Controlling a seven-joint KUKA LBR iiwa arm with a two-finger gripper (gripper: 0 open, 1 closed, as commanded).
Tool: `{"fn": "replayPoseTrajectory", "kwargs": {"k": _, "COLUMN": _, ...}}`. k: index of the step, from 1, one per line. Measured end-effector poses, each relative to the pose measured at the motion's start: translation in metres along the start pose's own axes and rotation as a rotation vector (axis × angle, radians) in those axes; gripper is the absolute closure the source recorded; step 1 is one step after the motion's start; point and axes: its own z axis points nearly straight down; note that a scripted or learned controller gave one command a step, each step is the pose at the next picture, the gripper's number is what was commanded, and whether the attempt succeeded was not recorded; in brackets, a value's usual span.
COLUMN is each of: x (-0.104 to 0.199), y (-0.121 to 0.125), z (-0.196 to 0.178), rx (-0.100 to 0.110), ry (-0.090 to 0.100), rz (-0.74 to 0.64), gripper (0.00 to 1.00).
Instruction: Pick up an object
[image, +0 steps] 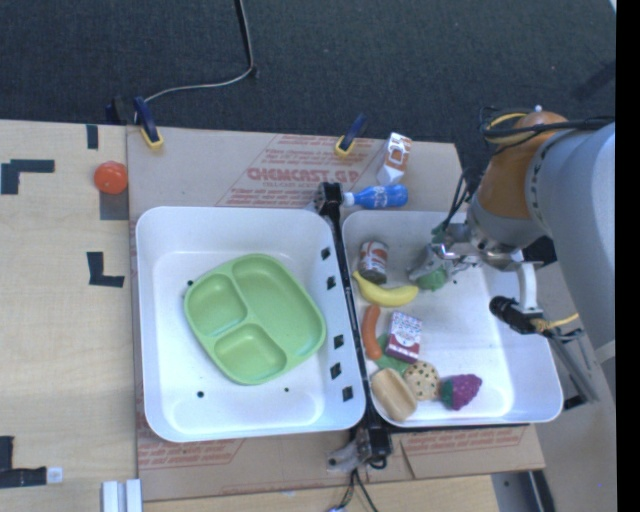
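Observation:
My gripper (432, 264) is low in the upper middle of the right bin (520, 375), reaching in from the right. A small green object (434, 281) lies right at its tip, partly covered by it; whether it is gripped is unclear. Just left of it are a yellow banana (388, 293) and a tin can (373, 260). Toward the bin's front lie an orange carrot (371, 331), a red and white packet (405, 337), a cookie (422, 378), a bread roll (392, 394) and a purple-red berry (460, 390).
The left bin (165, 300) holds a green divided plate (255, 317). Behind the bins on the cardboard lie a blue bottle (381, 197) and a small carton (397, 153). An orange ball (111, 178) rests at the far left. The arm's body (560, 200) overhangs the right bin's right side.

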Motion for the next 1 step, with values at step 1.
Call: {"fn": "replayPoseTrajectory", "kwargs": {"k": 1, "x": 0.0550, "y": 0.0096, "z": -0.0252, "rx": 0.010, "ry": 0.001, "rz": 0.001, "gripper": 1.00}}
